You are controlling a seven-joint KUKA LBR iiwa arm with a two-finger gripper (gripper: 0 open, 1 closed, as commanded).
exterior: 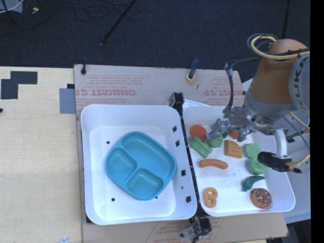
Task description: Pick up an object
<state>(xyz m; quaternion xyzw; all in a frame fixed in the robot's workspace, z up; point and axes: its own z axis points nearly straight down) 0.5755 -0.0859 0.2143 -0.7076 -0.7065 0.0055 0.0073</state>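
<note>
A KUKA arm reaches in over the right-hand bin on the tabletop, its tool low above a crowd of toy food near the bin's upper middle; whether the tool is spread or pinched together cannot be told from this slanted overhead view, and nothing is visibly caught in it. The likeliest candidates for a pick lie packed just beside it: a red tomato-like piece, a green ridged vegetable and a tan waffle, with a sausage just below them. Farther off sit a pretzel, a chocolate doughnut, a dark teal piece and green items near the bin's right side. The left bin carries a blue divided plate. The risk here is crowding: a descent among pieces this close could land on two at once, nudge one aside or wedge a piece against its neighbour, leaving nothing gripped. The rounded red piece also looks apt to roll or squirt out under a pinch, and the low, flat waffle offers little edge to catch.
</note>
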